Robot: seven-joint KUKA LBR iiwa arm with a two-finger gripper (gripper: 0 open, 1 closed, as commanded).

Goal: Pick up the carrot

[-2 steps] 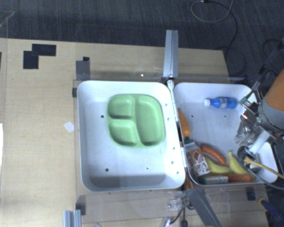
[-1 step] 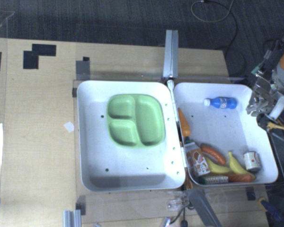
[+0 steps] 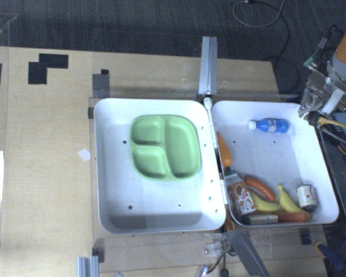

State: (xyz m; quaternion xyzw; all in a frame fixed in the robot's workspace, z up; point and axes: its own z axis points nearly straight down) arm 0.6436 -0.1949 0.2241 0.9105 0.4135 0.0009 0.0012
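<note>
Nearest my camera I count a cluster of items packed along the 6 o'clock wall of the right bin (image 3: pixel 317 154): one small printed carton (image 3: pixel 240 198), one orange-red sausage-shaped item (image 3: pixel 259 186), two bananas (image 3: pixel 277 201) lying side by side, one dark flat item (image 3: pixel 264 218) at the very edge that I cannot identify, and one small tin can (image 3: pixel 306 196) at the 4 o'clock corner. The carton touches the sausage-shaped item; the bananas sit between that item and the can.

One carrot (image 3: pixel 223 150), the task item, lies in the same bin against its 9 o'clock wall, beside the divider, pointing roughly from 12 to 6 o'clock. It is apart from the cluster, just above the carton.

One blue plastic bottle (image 3: pixel 269 126) lies on its side toward the bin's 12 o'clock side, well apart from the carrot.

In the left bin (image 3: pixel 112 172) I count one item: a green divided plate (image 3: pixel 165 146) with three compartments, resting near the centre, slightly toward 12 o'clock.

The gripper (image 3: pixel 311 105) hangs at the right bin's 2 o'clock corner, over the rim and well apart from the carrot. I cannot tell how its pincer stands.
</note>
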